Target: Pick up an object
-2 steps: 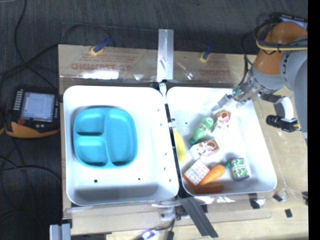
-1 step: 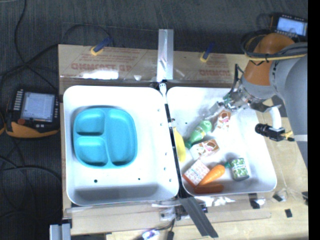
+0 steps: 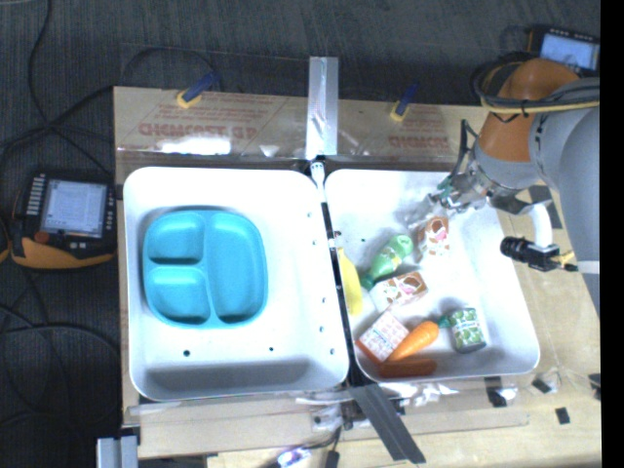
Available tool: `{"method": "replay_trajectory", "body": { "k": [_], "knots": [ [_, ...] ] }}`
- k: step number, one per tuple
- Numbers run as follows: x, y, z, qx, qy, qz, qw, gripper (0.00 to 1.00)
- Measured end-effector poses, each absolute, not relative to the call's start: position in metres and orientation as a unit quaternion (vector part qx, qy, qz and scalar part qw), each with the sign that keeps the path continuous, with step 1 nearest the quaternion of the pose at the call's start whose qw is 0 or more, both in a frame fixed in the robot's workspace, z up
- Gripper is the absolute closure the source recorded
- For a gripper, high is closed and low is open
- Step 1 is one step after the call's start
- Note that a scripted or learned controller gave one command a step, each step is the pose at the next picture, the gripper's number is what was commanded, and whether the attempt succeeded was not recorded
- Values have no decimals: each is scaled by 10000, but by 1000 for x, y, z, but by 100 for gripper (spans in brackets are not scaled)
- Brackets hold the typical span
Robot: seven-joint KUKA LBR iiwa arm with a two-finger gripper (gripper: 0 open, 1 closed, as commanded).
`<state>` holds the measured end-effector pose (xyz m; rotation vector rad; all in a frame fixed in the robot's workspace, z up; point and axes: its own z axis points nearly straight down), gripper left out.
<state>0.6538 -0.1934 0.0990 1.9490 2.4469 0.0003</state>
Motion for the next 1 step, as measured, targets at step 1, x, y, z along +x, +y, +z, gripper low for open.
{"method": "replay_trajectory", "body": {
  "k": [1],
  "knots": [
    [602, -165, 199, 6461, 7632, -2, -5, 100]
  ]
}}
